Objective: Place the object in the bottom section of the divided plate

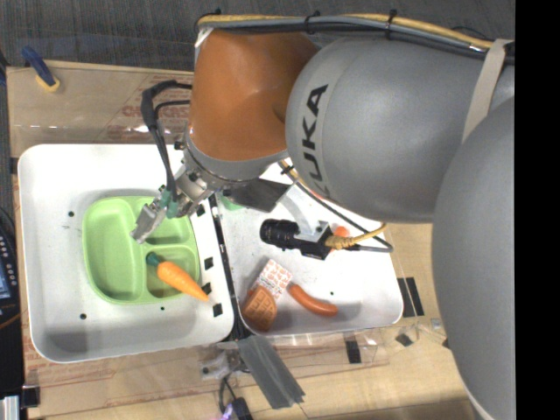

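Lying across the green divided plate's [109, 252] lower compartment rim, the toy carrot [181, 279] is looking light, rigid and smooth, best pinched mid-body. The gripper [147, 224] is hovering just above, its closure unclear.

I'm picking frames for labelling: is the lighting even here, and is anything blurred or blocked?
Camera view: light is soft and even, with mild shadows inside the left bin; the arm, close to the lens, looks slightly soft and covers much of the right bin; the green plate, carrot and gripper are fairly sharp.
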`<state>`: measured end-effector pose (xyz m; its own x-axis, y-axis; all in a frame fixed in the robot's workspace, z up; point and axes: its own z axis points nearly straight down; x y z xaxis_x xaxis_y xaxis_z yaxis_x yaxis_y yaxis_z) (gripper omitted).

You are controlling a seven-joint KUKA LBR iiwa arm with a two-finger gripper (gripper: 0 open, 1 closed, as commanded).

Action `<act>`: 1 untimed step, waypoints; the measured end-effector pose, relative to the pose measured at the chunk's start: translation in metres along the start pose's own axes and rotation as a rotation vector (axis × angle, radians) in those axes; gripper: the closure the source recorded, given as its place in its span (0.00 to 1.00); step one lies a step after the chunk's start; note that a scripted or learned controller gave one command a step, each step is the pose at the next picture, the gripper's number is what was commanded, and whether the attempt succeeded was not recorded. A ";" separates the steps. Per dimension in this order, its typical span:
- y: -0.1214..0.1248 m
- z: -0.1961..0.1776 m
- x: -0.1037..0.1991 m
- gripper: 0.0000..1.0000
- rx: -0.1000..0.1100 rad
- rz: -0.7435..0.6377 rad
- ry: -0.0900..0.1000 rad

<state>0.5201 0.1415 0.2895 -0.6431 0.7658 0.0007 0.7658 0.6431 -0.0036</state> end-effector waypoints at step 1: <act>0.001 -0.010 0.001 1.00 0.002 -0.006 0.000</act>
<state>0.5203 0.1424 0.2992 -0.6474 0.7621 0.0008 0.7621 0.6474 -0.0056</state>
